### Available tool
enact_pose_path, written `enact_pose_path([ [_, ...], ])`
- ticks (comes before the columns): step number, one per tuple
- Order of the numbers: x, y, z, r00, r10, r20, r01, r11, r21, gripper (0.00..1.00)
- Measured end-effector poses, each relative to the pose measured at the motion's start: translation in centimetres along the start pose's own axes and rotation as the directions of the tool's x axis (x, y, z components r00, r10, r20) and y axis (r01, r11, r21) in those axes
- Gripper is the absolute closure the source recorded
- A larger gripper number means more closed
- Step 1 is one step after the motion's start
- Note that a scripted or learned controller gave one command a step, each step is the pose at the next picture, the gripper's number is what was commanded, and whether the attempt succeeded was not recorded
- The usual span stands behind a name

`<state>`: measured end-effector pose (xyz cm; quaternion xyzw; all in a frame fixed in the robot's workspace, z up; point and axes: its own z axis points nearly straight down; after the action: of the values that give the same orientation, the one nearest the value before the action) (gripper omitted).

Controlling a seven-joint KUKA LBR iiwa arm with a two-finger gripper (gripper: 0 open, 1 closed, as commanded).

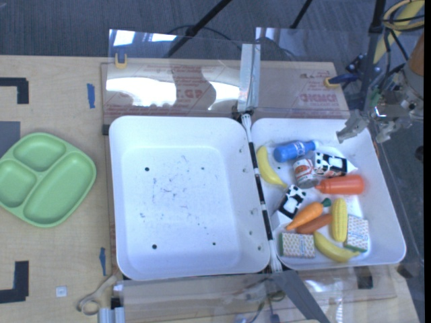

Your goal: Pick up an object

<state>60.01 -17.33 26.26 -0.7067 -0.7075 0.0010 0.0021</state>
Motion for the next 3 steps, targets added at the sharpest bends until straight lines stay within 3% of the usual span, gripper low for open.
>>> enact_pose_path([
  [1,-0.1,-7.4,12.4,0.998,-0.058,0.000,0.058,0.998,0.000,0.00],
  [2,2.5,-9.6,16.0,0.987,-0.161,0.023,0.162,0.986,-0.047,0.00],
  [3,2.5,-9.6,14.9,0.987,-0.160,0.019,0.161,0.986,-0.045,1.00],
])
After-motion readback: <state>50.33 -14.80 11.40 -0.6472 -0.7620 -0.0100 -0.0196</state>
